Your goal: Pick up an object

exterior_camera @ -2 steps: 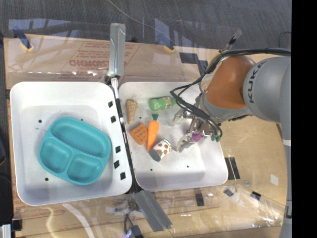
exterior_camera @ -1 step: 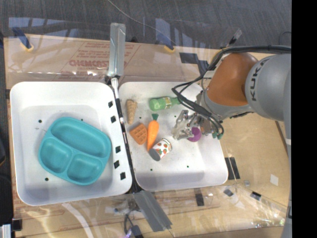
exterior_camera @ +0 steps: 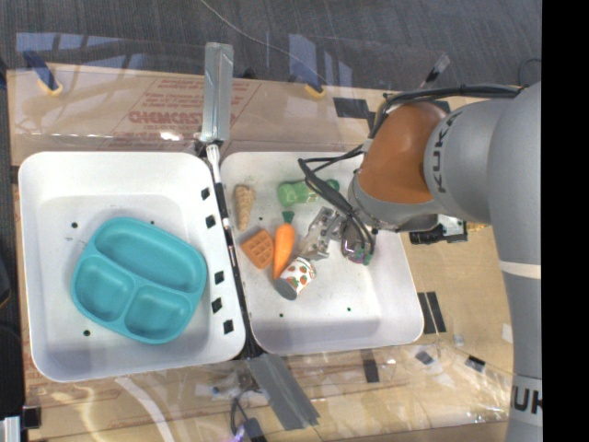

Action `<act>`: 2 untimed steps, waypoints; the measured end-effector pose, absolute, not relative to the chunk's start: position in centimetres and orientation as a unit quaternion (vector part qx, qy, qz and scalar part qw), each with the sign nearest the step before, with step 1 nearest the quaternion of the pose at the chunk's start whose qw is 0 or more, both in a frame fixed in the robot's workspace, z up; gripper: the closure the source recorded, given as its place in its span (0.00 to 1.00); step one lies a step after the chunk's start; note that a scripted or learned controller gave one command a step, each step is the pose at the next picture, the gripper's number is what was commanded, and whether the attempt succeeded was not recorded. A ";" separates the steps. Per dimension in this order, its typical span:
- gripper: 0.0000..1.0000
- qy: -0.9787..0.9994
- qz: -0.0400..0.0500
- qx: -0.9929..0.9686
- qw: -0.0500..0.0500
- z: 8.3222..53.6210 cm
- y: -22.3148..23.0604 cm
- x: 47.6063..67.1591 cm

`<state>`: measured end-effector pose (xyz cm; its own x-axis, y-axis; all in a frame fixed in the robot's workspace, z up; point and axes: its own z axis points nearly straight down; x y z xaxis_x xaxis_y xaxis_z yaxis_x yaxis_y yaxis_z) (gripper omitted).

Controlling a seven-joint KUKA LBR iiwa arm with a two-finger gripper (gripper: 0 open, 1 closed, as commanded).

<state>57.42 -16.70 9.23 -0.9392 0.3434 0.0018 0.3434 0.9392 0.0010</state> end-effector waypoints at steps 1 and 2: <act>1.00 -0.910 0.000 -0.414 0.000 9.3 -12.9 63.9; 1.00 -0.829 -0.001 -0.560 -0.001 19.4 -8.4 59.2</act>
